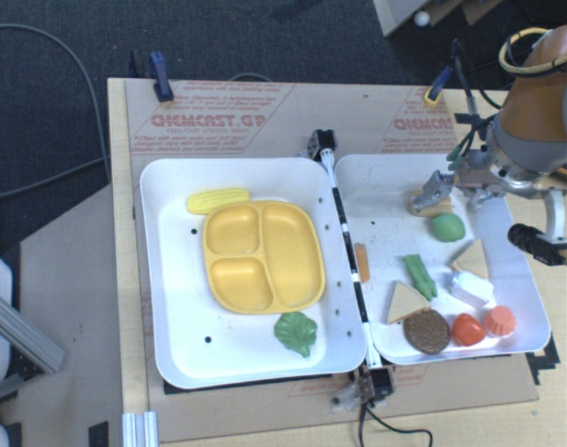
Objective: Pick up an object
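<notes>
arm (534, 91): grey with an orange band, reached in over the right bin's far right corner.
gripper (435, 196): hung low over the far part of the right bin; whether it was released or clenched could not be told, and nothing was seen between its tips.
right bin (376, 180): shallow, white, on the right half of the bench, holding the small items.
green ball (447, 227): just beside the gripper, on its near side, in the far half of the right bin.
green pod (419, 276): mid-bin, lying at a slant.
tan wedges: one (406, 302) toward the near left, touching the brown disc; another (470, 258) toward the right edge.
white block (472, 290): near the right edge, just below the second wedge.
brown disc (426, 331): at the near edge.
red piece (466, 330) and orange piece (499, 321): side by side in the near right corner.
left bin (162, 250): held a yellow divided plate (263, 254) at its middle.
corn cob (218, 199): touching the plate's far left rim.
green leafy piece (296, 331): just off the plate's near edge.
</notes>
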Controlling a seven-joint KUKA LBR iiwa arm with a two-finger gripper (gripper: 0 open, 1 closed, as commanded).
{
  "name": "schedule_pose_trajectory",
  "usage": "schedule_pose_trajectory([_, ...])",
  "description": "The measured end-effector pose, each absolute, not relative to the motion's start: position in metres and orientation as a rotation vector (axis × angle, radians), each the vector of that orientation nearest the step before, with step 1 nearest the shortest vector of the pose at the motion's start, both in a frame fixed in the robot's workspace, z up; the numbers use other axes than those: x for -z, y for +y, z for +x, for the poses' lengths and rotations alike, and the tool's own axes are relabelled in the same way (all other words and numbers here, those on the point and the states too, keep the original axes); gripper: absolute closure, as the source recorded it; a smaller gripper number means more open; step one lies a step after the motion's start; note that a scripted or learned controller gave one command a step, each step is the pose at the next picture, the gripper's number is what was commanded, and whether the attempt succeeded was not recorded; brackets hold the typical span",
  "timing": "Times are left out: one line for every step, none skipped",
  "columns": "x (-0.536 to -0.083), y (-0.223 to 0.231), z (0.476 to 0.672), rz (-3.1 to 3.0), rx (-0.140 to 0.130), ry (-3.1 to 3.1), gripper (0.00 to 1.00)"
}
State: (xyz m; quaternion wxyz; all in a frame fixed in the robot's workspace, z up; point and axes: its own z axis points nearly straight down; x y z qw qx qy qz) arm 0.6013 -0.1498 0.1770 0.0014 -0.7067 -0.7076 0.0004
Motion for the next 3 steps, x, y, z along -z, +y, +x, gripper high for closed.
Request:
schedule_pose_trajectory([-0.1, -0.13, 0.54, -2.221, -0.001, -2.219, 0.0])
schedule_pose_trajectory([-0.11, -0.13, 0.541, -2.224, 0.002, -2.221, 1.0])
schedule_pose_trajectory([-0.11, -0.13, 0.541, -2.223, 0.002, -2.221, 0.0])
